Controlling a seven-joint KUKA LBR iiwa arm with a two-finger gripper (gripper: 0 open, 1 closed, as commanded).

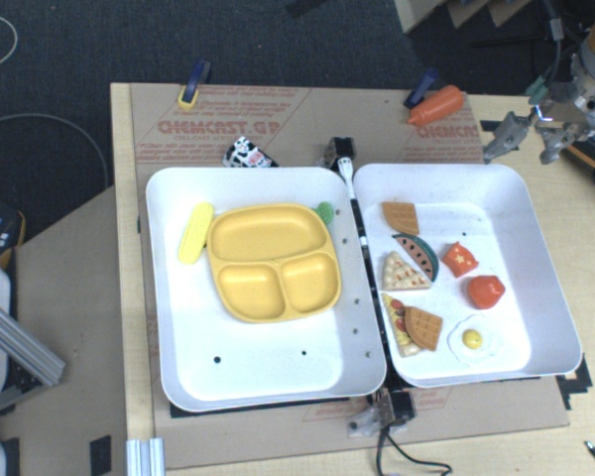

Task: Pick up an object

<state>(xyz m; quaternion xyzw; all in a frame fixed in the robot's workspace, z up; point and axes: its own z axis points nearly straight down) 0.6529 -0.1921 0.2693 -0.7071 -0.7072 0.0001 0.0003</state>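
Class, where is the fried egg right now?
The fried egg lies in the right bin, near its front edge, just below the red tomato and right of the waffle.

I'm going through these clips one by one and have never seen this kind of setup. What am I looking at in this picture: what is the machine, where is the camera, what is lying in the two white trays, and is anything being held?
The camera is fixed above a bench and looks down at a slant. At the top right edge you see part of the robot arm's gripper, a metal tool, poised above the bench beyond the right bin's far corner. Nothing shows between its fingers, so nothing is held yet.

The left bin holds a yellow divided plate with three compartments, a yellow toy corn cob beside its left edge, and a small green piece at the plate's far right corner.

The right bin holds toy food: a watermelon slice, waffle-like pieces, two red items and a fried egg.

An orange toy carrot lies outside the bins on the cardboard.
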